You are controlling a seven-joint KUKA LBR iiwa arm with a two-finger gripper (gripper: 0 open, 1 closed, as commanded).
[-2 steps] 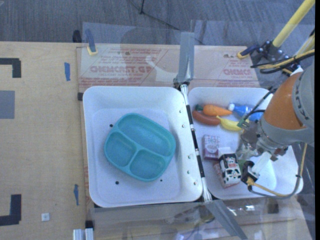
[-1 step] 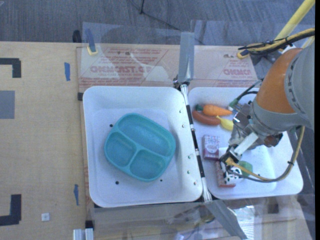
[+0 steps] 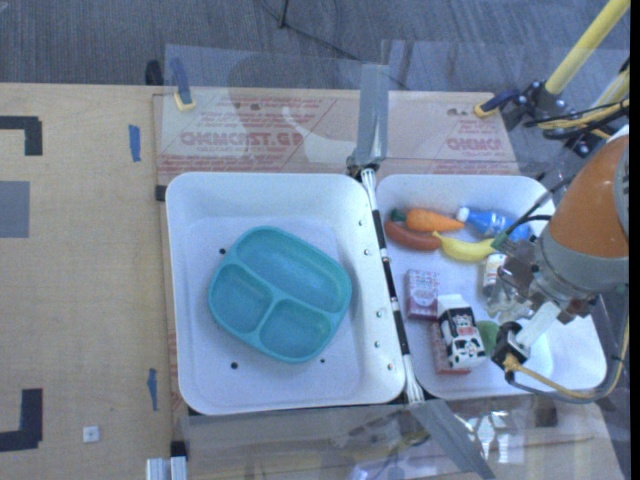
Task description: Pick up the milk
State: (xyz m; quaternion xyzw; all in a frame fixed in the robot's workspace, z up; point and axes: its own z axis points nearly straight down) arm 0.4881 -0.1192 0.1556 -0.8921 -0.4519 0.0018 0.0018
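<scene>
The milk (image 3: 460, 334) is a small white carton with a black cow pattern, at the front of the right bin (image 3: 570, 368). It rests partly on a reddish-brown packet (image 3: 443, 354). My gripper (image 3: 498, 286) hangs over the right bin, just right of and slightly behind the milk, apart from it. The grey wrist and orange band (image 3: 598, 213) cover the bin's right side. Nothing shows between the gripper and the milk but a bit of a green item (image 3: 487, 330).
At the back of the right bin lie a carrot (image 3: 433, 219), a red sausage (image 3: 411, 237), a banana (image 3: 466, 249) and a blue bottle (image 3: 487, 220). A pink box (image 3: 421, 293) sits left of the milk. The left bin (image 3: 190, 228) holds a teal divided plate (image 3: 280, 293).
</scene>
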